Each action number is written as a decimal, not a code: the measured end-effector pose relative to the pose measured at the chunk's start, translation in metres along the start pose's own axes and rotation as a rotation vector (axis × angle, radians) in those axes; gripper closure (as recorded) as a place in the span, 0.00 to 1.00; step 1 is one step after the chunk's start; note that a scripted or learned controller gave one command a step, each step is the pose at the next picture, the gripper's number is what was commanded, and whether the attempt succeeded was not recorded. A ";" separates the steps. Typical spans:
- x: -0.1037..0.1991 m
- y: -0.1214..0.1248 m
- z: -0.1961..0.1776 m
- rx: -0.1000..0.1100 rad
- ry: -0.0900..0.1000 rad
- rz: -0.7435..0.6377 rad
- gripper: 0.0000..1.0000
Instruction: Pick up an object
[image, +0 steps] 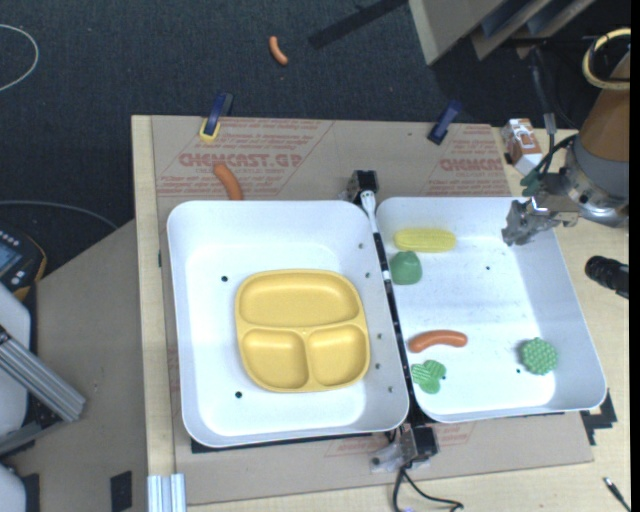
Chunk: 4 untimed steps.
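The right bin holds a yellow corn cob, a green round piece, an orange-red sausage, a green leafy piece and a green bumpy ball. My gripper hangs over the bin's far right corner, apart from all of these, with nothing seen between its fingers. The grey wrist behind it comes in from the right.
The left bin carries a yellow divided plate. An orange sausage lies on the cardboard behind the left bin, and another on the dark floor. Clamps hold the board's far edge.
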<state>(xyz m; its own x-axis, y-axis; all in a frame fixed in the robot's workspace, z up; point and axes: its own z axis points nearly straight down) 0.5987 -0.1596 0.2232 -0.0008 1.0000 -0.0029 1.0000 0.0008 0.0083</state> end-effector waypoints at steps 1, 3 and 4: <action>0.000 0.001 -0.002 0.004 0.001 0.000 1.00; 0.087 -0.015 0.000 0.012 0.005 -0.002 1.00; 0.087 -0.009 -0.005 0.006 0.003 0.000 1.00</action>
<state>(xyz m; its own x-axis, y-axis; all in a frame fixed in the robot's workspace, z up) 0.5892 -0.0726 0.2280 -0.0011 1.0000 -0.0004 1.0000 0.0011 0.0021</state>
